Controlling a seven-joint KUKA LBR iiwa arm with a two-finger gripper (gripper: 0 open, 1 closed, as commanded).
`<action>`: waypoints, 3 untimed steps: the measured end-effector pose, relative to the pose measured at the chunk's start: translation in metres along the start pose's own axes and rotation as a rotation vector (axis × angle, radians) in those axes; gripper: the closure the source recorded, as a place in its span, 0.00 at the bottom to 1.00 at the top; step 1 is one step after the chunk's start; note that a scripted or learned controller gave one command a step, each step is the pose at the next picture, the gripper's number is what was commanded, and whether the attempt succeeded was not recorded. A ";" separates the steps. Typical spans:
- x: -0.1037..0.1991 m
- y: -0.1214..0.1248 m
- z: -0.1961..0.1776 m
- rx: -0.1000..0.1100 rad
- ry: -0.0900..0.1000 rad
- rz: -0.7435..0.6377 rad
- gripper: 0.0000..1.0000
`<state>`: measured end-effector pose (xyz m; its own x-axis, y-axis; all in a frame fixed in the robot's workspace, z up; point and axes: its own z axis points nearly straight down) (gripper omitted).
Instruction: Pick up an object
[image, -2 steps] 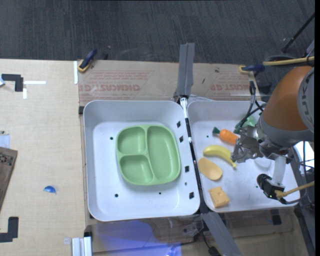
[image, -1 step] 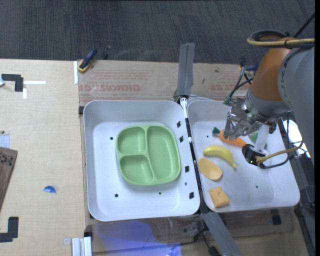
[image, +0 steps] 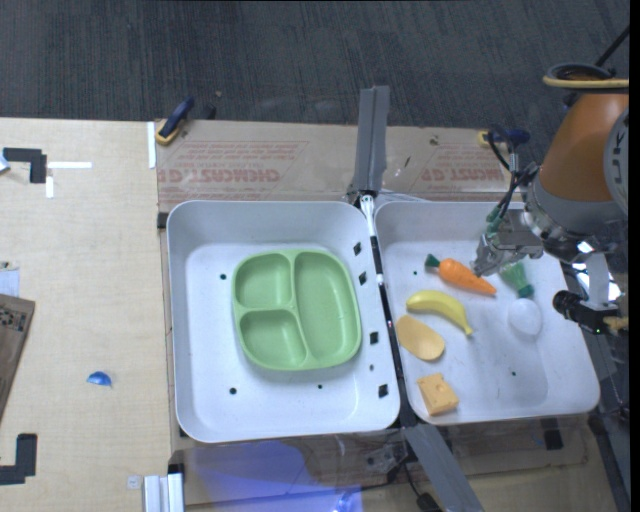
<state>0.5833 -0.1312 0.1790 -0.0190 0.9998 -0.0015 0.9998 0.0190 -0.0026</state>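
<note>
Now | end effector (image: 490, 262) just beside carrot (image: 466, 276) | right bin (image: 560, 395)

You see the arm (image: 585, 150) at three o'clock: a rounded orange band on top, a grey curved shell under it. Thin black and blue cables run along its nine-o'clock side toward the wrist. The gripper (image: 492, 258) is dull grey metal, small and angular. At four o'clock, a black fitting sticks out beside a white bracket.
</note>
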 end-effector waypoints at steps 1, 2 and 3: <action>0.000 0.000 0.000 0.000 0.000 0.000 0.00; -0.008 0.001 0.070 -0.011 -0.003 -0.187 0.00; 0.002 -0.056 0.078 -0.024 -0.005 -0.130 0.00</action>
<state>0.5266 -0.1305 0.1008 -0.1479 0.9890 -0.0075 0.9888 0.1480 0.0208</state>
